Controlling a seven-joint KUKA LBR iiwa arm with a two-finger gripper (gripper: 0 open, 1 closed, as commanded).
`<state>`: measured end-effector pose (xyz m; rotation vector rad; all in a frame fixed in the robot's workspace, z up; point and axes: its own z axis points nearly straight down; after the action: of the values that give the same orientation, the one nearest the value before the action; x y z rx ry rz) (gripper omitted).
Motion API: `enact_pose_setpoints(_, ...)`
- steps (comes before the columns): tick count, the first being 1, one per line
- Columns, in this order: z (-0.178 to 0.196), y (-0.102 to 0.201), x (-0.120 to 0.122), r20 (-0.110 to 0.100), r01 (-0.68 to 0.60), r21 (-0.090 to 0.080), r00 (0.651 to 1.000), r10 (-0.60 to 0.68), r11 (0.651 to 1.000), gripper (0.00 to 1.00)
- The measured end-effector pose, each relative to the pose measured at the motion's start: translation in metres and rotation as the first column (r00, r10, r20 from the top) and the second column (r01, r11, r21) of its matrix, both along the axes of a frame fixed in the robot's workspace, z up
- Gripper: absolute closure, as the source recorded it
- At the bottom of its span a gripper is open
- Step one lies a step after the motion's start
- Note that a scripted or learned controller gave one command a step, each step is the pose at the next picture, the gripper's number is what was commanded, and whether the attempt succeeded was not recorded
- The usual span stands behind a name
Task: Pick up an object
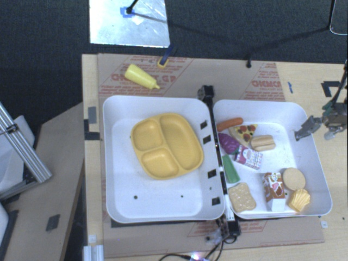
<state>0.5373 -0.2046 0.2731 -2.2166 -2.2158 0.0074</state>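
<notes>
Camera view: left bin [117,200] holds yellow tray [166,144]; right bin [312,167] toy food; gripper [318,128] state unclear

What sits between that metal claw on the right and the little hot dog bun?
Only bare white floor of the right bin lies between the gripper and the hot dog bun, seen in the camera view.

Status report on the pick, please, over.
Gripper at right bin's right rim, nothing between fingers. Toy food untouched: hot dog bun, pizza slice. Nothing blocking.
</notes>
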Motion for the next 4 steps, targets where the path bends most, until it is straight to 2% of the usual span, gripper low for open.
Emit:
enact_pose_setpoints(1,0.006,0.001,0.002,0.010,-0.003,-0.003,1.000,0.003,1.000,0.00)
enact_pose_setpoints(3,-0.117,0.013,0.003,0.005,-0.002,0.000,1.000,0.002,1.000,0.00)
enact_pose_setpoints(4,-0.159,0.012,0.007,0.006,-0.002,-0.001,1.000,0.002,1.000,0.00)
